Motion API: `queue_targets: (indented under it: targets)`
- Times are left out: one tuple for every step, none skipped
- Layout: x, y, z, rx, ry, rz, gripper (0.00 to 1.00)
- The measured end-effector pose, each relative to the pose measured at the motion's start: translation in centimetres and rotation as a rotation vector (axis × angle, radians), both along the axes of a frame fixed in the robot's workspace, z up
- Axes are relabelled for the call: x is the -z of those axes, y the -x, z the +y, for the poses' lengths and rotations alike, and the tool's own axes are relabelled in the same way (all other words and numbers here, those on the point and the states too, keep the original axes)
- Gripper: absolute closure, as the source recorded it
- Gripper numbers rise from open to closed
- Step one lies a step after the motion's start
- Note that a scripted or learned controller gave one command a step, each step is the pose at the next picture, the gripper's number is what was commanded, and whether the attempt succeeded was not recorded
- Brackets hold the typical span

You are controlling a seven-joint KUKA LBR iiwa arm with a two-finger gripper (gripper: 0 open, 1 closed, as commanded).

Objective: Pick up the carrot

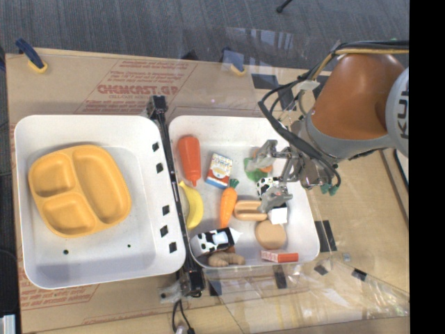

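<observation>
The carrot (227,206) lies untouched in the middle of the right bin (208,125), between a banana (192,204) and a hot dog (249,210). The gripper (278,179) hovers to its right; whether it is open or gripping anything, I cannot tell. The reach and the pickup are still to do.

So the carrot (227,205) is this little orange toy one with a green leafy top, lying flat near the middle of the right bin (306,218). It's nearly upright in the view, green end pointing to the far side, tip toward the near edge. Banana (192,205) sits just to its left, hot dog (250,210) right up against its right side.
</observation>
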State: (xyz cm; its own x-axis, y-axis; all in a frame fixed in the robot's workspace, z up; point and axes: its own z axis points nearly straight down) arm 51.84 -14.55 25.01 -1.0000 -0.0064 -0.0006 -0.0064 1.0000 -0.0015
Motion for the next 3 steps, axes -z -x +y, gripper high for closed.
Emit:
queue_targets:
  targets:
    - [11.8,-0.2,3.4,0.049,0.002,-0.013,0.0]
    - [15.2,-0.4,3.2,0.196,0.001,-0.029,0.0]
    - [14.2,-0.3,3.4,0.186,0.001,-0.021,1.0]
